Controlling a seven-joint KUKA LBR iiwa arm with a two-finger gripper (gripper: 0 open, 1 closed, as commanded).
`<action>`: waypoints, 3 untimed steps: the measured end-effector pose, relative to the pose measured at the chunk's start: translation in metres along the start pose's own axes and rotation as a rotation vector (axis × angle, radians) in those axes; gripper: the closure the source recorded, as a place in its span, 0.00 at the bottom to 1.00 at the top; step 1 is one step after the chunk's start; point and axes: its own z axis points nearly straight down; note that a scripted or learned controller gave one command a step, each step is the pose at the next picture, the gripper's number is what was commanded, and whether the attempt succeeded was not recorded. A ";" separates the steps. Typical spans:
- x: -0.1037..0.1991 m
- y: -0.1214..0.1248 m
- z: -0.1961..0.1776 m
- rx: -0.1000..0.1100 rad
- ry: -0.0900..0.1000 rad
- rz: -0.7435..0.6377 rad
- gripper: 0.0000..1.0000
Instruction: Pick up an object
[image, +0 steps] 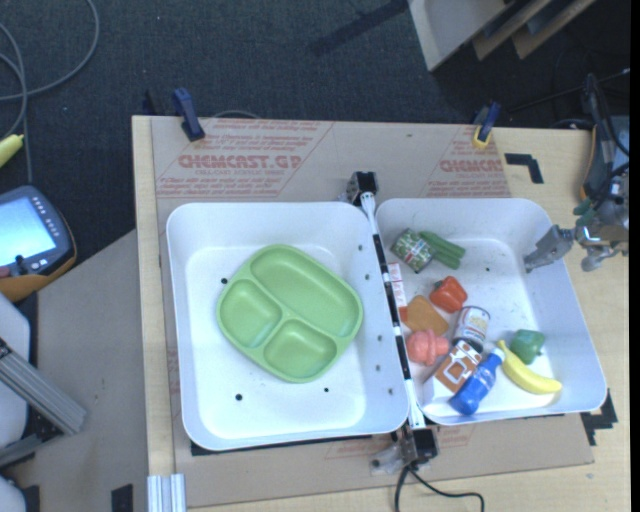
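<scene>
- Crowding is the main risk: toys in the right bin (560, 300) lie packed along its left and lower parts, so a descent could nudge neighbours or pinch two at once.
- Gripper (553, 247) sits at that bin's upper right rim, away from the pile; whether it is open, I cannot tell.
- Candidates include the banana (530, 376), blue bottle (478, 384) and orange pepper (449, 293).
- Left bin (190, 300) carries a green divided plate (290, 313).
</scene>
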 end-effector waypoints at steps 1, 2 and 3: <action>0.111 -0.022 0.137 0.002 0.002 -0.009 0.00; 0.105 0.008 0.169 -0.002 -0.001 -0.002 0.00; 0.105 0.005 0.166 -0.004 0.000 0.001 0.00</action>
